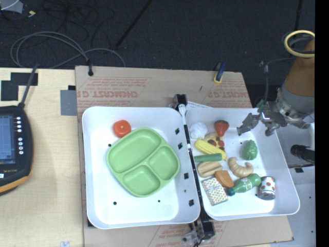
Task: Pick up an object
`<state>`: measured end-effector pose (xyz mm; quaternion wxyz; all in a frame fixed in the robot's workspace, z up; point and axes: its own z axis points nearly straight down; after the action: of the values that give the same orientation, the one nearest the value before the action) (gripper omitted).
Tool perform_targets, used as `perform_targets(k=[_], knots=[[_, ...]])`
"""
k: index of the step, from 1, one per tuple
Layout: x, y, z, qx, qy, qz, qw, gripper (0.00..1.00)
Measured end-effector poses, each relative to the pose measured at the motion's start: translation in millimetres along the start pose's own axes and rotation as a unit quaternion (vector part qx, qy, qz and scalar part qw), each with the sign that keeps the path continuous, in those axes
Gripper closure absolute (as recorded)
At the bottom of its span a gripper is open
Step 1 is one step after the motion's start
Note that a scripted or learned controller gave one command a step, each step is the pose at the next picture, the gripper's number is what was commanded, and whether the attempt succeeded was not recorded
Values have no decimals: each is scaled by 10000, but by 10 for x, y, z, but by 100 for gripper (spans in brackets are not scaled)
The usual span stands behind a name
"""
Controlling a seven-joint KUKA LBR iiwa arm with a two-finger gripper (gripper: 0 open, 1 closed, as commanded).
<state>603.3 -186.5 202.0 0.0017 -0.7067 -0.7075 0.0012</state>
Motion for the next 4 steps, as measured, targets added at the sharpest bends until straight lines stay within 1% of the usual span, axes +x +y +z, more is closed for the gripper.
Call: perform_targets(k=[1,2,3,4], knots=[[-266,-243,1192,6,11,12,10000,0],[-260,-765,1157,-4,5,4,10000,0],[175,-322,1163,-8,5,-16,10000,0],[1590,-116,107,-44,28,-67,10000,0]])
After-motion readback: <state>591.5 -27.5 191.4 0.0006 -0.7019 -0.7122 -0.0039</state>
